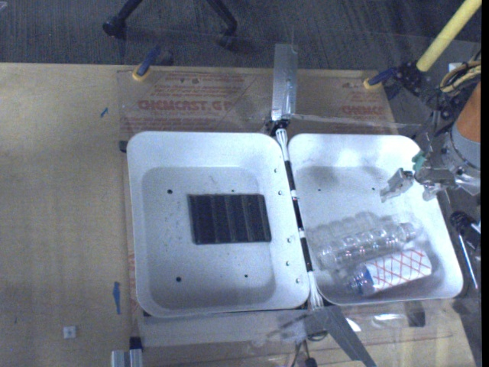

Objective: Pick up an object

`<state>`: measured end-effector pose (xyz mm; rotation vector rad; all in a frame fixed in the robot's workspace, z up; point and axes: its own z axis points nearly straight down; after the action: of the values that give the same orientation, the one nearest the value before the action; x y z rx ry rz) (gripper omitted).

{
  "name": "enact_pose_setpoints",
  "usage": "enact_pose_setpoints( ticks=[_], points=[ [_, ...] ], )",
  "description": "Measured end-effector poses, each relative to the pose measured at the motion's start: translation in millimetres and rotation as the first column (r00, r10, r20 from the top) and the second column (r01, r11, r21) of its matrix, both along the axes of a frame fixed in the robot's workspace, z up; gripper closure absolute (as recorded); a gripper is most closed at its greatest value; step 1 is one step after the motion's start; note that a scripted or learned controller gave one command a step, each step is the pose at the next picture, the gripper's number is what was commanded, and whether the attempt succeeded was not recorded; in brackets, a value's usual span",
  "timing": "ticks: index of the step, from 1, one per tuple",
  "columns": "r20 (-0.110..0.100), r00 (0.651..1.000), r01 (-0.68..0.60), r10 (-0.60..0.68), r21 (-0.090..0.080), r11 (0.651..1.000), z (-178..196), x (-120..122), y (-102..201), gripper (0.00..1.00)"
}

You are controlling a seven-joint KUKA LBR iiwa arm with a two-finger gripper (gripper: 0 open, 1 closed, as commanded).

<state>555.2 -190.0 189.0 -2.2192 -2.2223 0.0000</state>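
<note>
A clear plastic bottle [365, 241] lies on its side in the right bin [336, 155], toward the front. Just in front of the bottle and touching it rests a packet with a red-and-white grid pattern [396, 269]. A dark ribbed rectangular block [229, 219] lies flat in the middle of the left bin [153, 167]. My gripper [412, 186] hangs over the right side of the right bin, behind and to the right of the bottle and apart from it. It is open, with nothing between its fingers [395, 183].
The two bins meet at a central wall [294, 205]. A metal bracket [284, 86] stands behind that junction. Clamps and cables [439, 90] crowd the back right corner near the arm. A yellow rod [454, 25] slants up at the top right.
</note>
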Motion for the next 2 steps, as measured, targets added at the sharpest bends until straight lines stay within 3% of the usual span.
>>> enact_pose_setpoints(
  ticks=[1,2],
  points=[
    [0.009,0.973,-0.232,0.232,-0.004,0.973,-101.0,-43.9,-11.2,0.0],
    [0.009,0.972,-0.234,0.234,-0.003,0.972,-100.8,27.5,51.0,0.0]
  ],
)
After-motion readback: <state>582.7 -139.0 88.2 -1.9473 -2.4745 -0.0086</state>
